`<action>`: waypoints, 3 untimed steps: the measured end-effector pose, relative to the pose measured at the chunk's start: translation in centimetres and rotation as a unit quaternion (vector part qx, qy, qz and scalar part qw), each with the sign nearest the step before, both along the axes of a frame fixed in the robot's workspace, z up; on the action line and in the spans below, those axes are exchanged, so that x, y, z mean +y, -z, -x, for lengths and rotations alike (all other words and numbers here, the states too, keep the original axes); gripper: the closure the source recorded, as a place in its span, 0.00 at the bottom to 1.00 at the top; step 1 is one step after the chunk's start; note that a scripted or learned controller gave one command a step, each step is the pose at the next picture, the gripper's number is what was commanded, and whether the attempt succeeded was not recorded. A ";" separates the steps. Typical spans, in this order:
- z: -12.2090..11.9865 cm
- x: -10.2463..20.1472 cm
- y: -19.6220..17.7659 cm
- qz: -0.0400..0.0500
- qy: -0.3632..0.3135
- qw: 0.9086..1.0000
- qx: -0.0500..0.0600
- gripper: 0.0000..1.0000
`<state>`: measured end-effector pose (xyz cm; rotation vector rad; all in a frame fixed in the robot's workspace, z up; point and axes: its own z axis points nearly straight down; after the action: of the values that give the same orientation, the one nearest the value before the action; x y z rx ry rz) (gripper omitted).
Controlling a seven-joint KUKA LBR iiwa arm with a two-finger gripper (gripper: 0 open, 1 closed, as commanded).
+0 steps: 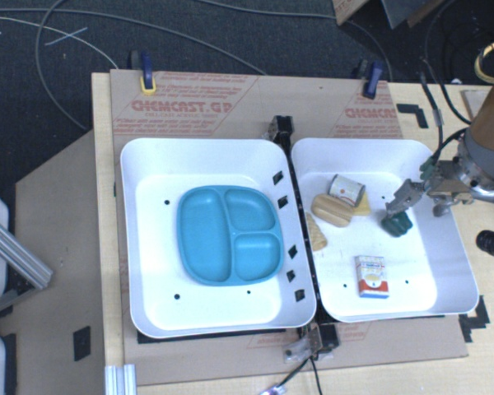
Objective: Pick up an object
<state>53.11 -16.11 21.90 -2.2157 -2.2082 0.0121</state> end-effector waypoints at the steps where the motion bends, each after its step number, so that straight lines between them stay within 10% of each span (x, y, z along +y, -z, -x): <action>1: -0.3 0.0 -0.7 0.001 -0.002 1.000 -0.007 0.00; 3: -1.0 1.1 10.0 0.000 -0.002 1.000 -0.004 0.00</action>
<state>54.08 -15.03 11.85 -2.2164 -2.2168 0.0029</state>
